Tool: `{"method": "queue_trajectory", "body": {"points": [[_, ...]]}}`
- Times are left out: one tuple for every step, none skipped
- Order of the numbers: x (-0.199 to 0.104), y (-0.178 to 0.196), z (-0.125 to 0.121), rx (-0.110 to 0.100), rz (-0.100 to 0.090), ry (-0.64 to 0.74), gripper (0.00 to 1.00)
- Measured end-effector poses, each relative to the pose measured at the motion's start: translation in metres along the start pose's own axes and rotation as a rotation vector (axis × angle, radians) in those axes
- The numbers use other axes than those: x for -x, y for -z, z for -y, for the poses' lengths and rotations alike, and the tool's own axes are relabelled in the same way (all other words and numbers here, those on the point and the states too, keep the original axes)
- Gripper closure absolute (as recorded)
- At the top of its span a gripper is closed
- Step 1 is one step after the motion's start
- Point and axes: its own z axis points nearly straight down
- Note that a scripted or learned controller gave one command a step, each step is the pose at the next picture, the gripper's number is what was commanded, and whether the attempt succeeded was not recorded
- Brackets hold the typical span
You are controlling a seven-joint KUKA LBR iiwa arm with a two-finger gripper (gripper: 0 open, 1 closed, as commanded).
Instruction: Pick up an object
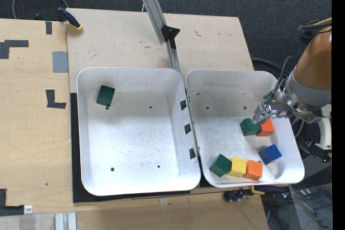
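Listing from the near edge of the right bin (226, 79): an orange cube (254, 169), a yellow cube (237, 166) touching its left side, and a green cube (220, 165) touching the yellow one, all in a row along that bin's near wall. Blue cube (269, 154): just behind the row, toward the bin's right wall. Second orange cube (265, 127) and dark green cube (249, 127): farther back in the right bin, touching each other. Gripper (261, 116): directly above that pair, at their far side; whether it is spread or pinching cannot be told. Left bin (129, 74): beside the right bin, holding one dark green cube (105, 95) near its far left corner.
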Motion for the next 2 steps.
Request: {"method": "queue_trajectory", "body": {"points": [[-0.051, -0.005, -0.005, 0.000, -0.003, 0.004, 1.00], [-0.109, -0.003, 0.003, -0.001, -0.004, 0.005, 1.00]]}}
